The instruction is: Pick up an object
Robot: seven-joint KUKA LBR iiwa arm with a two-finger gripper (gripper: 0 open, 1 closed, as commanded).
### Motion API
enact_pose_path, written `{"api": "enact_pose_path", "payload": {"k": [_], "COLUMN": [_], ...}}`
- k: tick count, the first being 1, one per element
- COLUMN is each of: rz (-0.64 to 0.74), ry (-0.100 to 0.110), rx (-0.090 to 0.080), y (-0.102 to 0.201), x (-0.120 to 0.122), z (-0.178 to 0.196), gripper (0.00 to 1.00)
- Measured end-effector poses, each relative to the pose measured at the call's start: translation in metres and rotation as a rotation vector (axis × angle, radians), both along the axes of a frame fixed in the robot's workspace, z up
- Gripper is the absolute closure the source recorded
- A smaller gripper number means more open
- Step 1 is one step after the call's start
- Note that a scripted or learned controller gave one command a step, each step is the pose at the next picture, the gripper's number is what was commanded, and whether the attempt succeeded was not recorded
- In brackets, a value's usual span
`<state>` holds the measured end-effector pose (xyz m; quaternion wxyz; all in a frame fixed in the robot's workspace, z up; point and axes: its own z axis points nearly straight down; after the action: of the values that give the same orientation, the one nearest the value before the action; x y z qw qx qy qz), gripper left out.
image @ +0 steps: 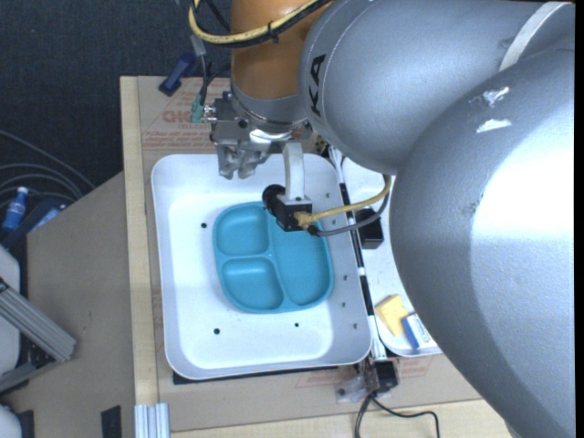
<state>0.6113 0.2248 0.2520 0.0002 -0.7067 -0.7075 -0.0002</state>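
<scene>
Grey arm (456,153) looms closest; its fingers (239,164) hang over the left bin (182,336), grasping nothing, spread unclear. Just below them lies the blue divided tray (272,258), long axis running diagonally away.

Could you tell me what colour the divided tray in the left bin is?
Light blue tray, camera view.

white bins (173,272), wooden bench (141,153), dark floor cables (36,158)
</scene>
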Motion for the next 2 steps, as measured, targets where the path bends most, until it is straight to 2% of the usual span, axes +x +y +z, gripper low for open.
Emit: {"api": "enact_pose_path", "payload": {"k": [1,2], "rz": [-0.003,0.000], "ry": [-0.001,0.003], "rx": [-0.001,0.000], "y": [-0.070,-0.045], "x": [0.055,0.003], "z": [0.017,-0.007], "gripper": [1.00,1.00]}}
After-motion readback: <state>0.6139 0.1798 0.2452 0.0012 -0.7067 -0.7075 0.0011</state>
